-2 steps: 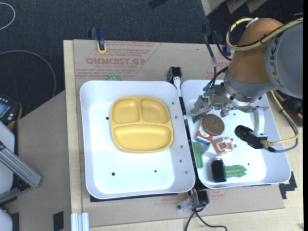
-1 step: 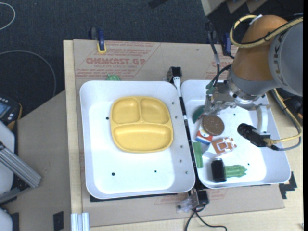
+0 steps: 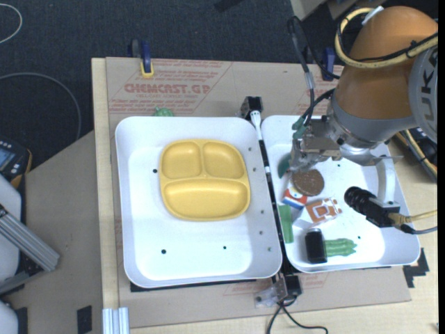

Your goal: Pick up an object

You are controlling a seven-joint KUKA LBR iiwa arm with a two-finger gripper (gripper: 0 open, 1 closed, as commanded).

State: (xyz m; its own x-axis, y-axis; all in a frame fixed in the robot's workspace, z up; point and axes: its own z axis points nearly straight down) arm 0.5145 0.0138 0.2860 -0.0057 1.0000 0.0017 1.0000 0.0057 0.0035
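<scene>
Brown disc (image 3: 308,182) sat just beside the hand (image 3: 304,160). Judged approach step; next, descend and grip. Hand spread or pressed together: cannot tell.

Arm (image 3: 379,68) running off frame at top and rt edge; its bulk covering far part of rt bin (image 3: 396,252), so contents under it not readable. Gripper (image 3: 306,160) sitting over brown disc (image 3: 309,184), hiding disc's far edge; contact btwn them not clear. Small green piece (image 3: 284,165) peeking out just left of gripper, mostly covered, can't ID. Black block (image 3: 315,246) overlapping left end of green obj (image 3: 341,247), whose shape is reading blurry. Red-white-blue item (image 3: 293,200) and orange-white item (image 3: 324,210): print too small to read. Tiny green bit (image 3: 163,111) poking out behind far rim of left bin (image 3: 135,207), too small to tell.
</scene>
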